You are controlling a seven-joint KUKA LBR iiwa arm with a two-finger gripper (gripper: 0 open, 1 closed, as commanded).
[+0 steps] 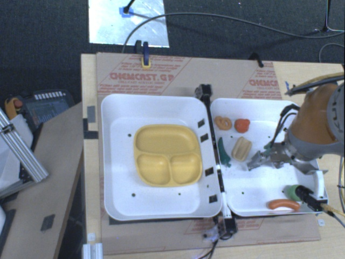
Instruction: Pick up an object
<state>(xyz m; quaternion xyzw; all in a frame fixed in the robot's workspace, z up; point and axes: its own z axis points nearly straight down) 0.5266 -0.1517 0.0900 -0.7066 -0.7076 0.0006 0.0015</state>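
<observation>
A: Where's the gripper [254, 164]?
B: Right bin [253, 196], low over the floor — tan bread-like piece [241, 148] just beside its tip, apart. Nothing between the fingers; open or closed, can't tell.
A: Rest?
B: Orange ring [222, 123], red lump [242, 125], green stick [222, 152]. Yellow plastic tray [166, 154], three compartments, left bin [116, 144]. Arm [318, 123] reaches in from the right, wrist bent down.

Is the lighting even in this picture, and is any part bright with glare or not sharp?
In the camera view, the metal sheet at top gives bright glare; both white bins are evenly lit with soft shadows; the arm and the gripper look slightly blurred.
</observation>
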